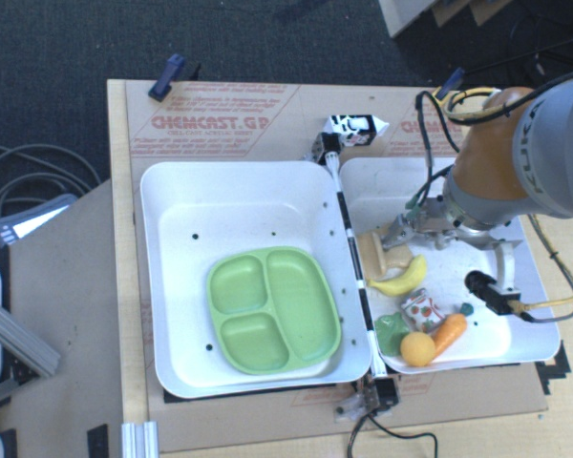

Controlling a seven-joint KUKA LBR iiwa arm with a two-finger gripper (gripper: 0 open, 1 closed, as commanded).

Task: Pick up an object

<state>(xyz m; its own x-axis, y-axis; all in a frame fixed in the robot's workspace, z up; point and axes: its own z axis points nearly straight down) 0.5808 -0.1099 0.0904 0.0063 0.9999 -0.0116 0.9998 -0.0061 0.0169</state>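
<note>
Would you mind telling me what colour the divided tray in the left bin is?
The divided tray is light green, seen clearly in the camera view.

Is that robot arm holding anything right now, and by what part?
Cannot be told: the gripper hangs above the banana in the right bin, its tips hidden.

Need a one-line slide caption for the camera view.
Arm reaches over the right bin holding a banana, carrot and orange; left bin holds a green divided plate.
</note>
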